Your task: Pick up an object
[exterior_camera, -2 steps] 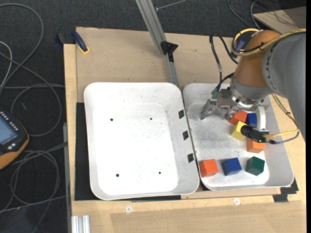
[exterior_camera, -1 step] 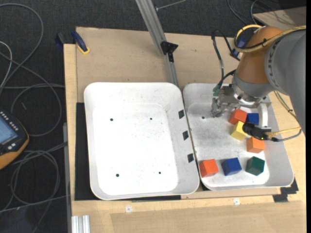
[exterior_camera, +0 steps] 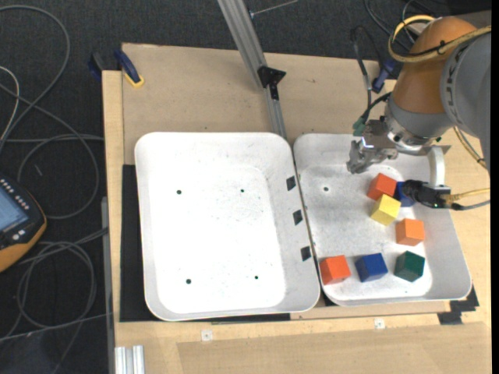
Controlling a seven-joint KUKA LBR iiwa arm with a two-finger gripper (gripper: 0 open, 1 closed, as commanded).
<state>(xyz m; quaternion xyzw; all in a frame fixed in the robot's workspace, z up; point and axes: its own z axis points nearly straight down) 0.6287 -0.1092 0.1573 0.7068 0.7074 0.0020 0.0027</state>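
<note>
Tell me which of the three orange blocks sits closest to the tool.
The orange block at the top of the cluster, just below the tool and above the yellow block. The other two orange blocks lie farther down the right bin.

Noted on dark floor (exterior_camera: 47,68): black cables (exterior_camera: 31,162) looped at left, a handheld pendant (exterior_camera: 15,216) at left edge. Observed on wooden bench (exterior_camera: 195,76): blue-yellow clamp (exterior_camera: 129,67) at far-left corner, slanted aluminium pole (exterior_camera: 245,41).
</note>
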